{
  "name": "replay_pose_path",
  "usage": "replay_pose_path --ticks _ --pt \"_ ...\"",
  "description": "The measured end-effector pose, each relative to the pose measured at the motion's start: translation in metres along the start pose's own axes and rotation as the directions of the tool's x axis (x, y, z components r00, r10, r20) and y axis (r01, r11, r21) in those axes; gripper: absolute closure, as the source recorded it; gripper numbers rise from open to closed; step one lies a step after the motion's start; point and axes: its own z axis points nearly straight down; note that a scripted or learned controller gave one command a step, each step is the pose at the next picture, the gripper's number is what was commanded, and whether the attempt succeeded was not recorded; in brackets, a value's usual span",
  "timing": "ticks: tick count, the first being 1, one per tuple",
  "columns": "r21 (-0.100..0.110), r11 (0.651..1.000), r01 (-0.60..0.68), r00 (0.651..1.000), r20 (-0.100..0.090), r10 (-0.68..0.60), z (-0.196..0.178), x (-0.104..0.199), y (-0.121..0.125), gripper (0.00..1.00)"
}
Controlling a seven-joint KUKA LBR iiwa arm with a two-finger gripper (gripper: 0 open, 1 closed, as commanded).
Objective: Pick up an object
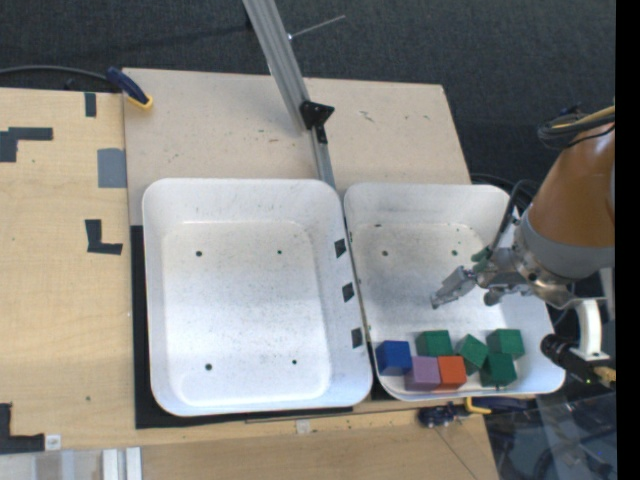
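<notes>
The gripper (452, 290) is hovering unladen, finger state unclear; the green block (433, 344) is sitting just below it. Advice: centre over one block, clear of neighbours.

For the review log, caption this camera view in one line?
Gripper hovers in the right bin above clustered colored blocks; left bin alongside.

I see two bins side by side on the bench (250, 108), the left bin (165, 268) touching the right bin (420, 203). A cluster of blocks (452, 359) lies along the right bin's near edge. The gripper (452, 290) hangs over that bin, just behind the blocks. A metal pole (285, 58) rises behind both bins.
</notes>
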Motion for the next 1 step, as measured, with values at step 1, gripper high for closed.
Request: replay_pose_path --ticks 1 --pt "0.001 1.0 -0.001 1.0 0.0 0.001 0.0484 -0.0075 0.0024 0.0"
